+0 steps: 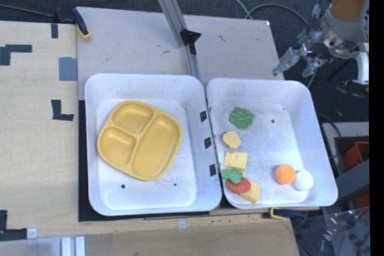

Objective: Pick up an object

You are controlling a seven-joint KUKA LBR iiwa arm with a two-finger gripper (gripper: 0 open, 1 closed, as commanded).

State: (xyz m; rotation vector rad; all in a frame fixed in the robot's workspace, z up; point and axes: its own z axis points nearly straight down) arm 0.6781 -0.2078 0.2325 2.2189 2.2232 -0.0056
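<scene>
Yellow divided plate (140, 139) in the white left bin (93, 129); over right, a green leaf (242, 117), orange ball (285, 174), white ball (303, 180), pale yellow cheese block (236, 160)

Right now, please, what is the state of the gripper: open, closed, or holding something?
Gripper: open, holding nothing, above the far right corner of the right bin.

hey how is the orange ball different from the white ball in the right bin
The orange ball is orange, while the white ball nearly blends into the bin's white floor. The orange ball lies further from the right wall of the right bin; the white ball lies between it and that wall. The orange ball looks slightly larger. Both are round, sit side by side, seemingly touching, near the bin's front right corner, far from the gripper.
</scene>
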